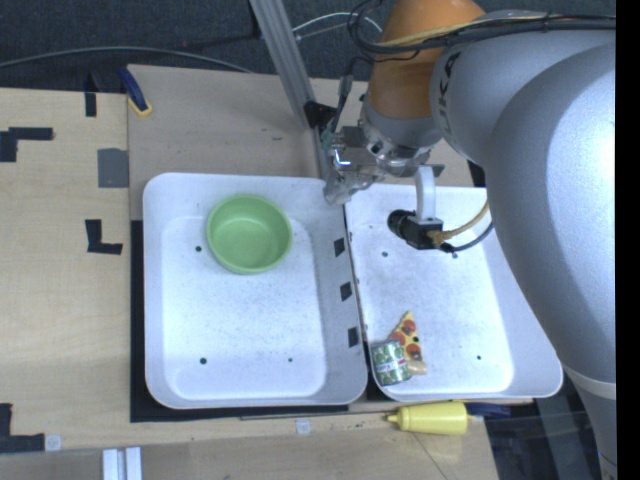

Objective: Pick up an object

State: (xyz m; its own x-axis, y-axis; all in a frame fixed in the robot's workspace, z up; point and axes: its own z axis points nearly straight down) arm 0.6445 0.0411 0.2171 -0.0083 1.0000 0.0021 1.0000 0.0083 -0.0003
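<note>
Green bowl (249,233) – yellow bottle (433,418)

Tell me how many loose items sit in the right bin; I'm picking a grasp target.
2: a small can in the near-left corner, and a pizza-slice toy against it. The arm overhangs the bin's far side, so more may be hidden.

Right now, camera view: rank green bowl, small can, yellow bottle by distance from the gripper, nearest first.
Gripper sits at the top of the seam between the bins.
1. Green bowl: left bin, upper part.
2. Small can: right bin, bottom-left corner.
3. Yellow bottle: on the bench, below the right bin.
</note>
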